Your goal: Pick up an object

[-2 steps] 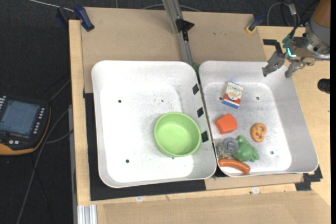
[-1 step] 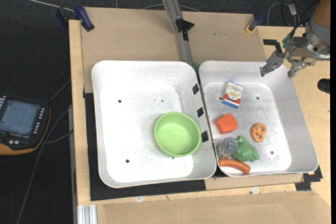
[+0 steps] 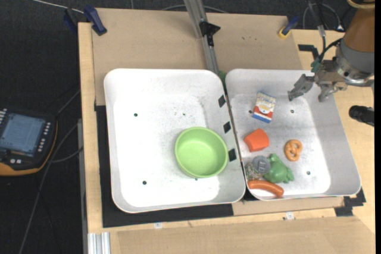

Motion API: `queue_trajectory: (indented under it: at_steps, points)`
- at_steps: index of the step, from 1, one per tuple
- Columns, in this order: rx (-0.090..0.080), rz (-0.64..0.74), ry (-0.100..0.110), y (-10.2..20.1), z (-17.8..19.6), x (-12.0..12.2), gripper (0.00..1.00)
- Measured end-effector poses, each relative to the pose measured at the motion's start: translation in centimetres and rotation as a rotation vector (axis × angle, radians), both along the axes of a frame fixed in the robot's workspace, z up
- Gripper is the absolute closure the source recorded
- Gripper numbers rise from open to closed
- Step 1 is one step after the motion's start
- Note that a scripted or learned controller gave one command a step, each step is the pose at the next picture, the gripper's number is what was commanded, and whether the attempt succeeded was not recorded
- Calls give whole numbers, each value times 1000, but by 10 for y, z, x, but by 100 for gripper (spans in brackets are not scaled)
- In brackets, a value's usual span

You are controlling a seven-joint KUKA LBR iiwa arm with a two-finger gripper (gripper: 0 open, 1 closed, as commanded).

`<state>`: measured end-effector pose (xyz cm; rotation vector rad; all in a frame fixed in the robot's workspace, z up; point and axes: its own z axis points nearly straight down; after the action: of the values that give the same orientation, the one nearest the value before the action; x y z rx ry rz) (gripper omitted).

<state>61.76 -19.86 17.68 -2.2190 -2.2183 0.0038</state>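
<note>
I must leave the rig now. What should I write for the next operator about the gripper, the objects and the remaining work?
Gripper: open, holding nothing, above the far right part of the right bin.
Right bin: small carton, orange block, pretzel, green toy, grey object touching it, sausage at the near edge.
Left bin: green bowl.
Done: nothing picked yet.
Left: lower onto one object, close, lift. The carton lies nearest the gripper.

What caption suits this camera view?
Open pincer above right bin of small toys; green bowl in left bin.
</note>
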Motion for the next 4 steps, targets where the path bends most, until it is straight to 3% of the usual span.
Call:
queue_trajectory:
  at_steps: [2,3,4]
  points:
    - [0,1,-2,-8,-83,1,0]
    - [-2,1,-7,-8,-70,2,100]
    - [-2,1,-9,-9,-27,3,100]
